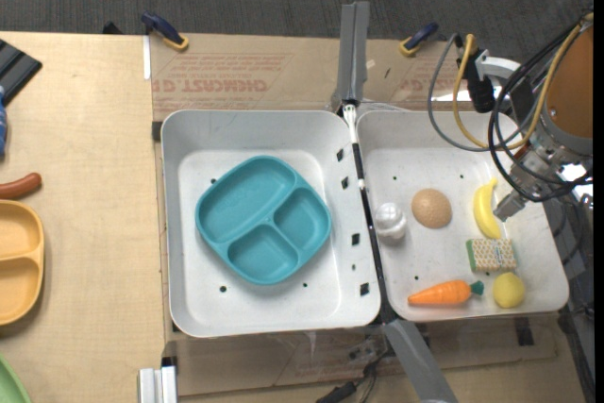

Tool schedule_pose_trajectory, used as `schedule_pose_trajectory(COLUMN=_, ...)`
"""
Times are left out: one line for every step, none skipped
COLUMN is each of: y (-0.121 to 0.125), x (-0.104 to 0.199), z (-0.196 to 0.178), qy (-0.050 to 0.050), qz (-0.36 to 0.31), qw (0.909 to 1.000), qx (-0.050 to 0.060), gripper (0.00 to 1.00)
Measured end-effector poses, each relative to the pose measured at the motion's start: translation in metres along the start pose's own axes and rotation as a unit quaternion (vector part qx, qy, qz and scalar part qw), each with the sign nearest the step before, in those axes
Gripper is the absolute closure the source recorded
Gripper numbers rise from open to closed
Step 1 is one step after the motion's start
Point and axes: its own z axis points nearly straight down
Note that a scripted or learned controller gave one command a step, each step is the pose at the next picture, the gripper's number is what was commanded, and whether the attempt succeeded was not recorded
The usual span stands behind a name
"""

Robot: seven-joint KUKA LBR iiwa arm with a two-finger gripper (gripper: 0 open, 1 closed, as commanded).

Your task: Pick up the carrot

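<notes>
Dark grey carpet behind a tan bench, cardboard sheet clamped along the far edge under two white bins. Arm comes in from the right, grey wrist angled down-left over the right bin, black and yellow cables looping behind it. Gripper sits at the bin's right side, just beside the banana; can't tell jaw state from this angle, nothing visibly between them.

Carrot lies flat at the near edge of the right bin, well apart from the gripper. Orange, tapered, tip pointing left, small green stub at the right end, smooth plastic look.

Same bin: tan egg-shaped item, small white rounded piece, patterned block, yellow lemon just right of the carrot.

Left bin holds a teal three-compartment plate, glossy, rotated. Far left on the bench: orange divided tray, a sausage.
</notes>
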Motion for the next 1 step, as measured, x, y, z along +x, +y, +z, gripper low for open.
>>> schedule_pose_trajectory(y=0.0404, x=0.0301, z=-0.0595, qy=0.000, qz=0.012, qw=0.9999, qx=0.000, gripper=1.00)
